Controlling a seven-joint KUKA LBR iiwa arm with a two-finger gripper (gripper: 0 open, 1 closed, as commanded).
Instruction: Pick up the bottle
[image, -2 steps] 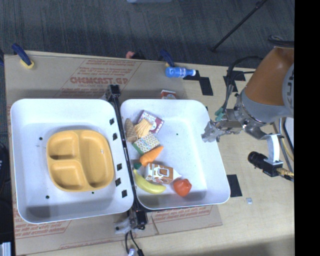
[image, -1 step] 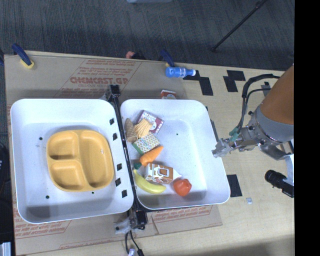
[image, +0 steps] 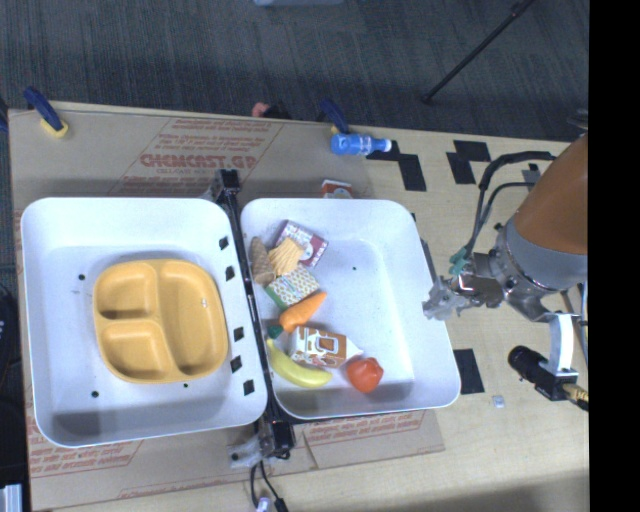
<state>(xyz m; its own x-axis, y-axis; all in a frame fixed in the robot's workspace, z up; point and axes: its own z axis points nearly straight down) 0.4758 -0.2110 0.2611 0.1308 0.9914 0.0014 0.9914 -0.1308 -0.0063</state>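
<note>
Blue bottle (image: 357, 145) sideways, cap rightward.

blue bottle (image: 358, 145) upper centre | yellow tray (image: 160, 320) left | white bins (image: 40, 300) | orange carrot (image: 302, 311) | yellow banana (image: 296, 368) | red tomato (image: 365, 374)
</note>
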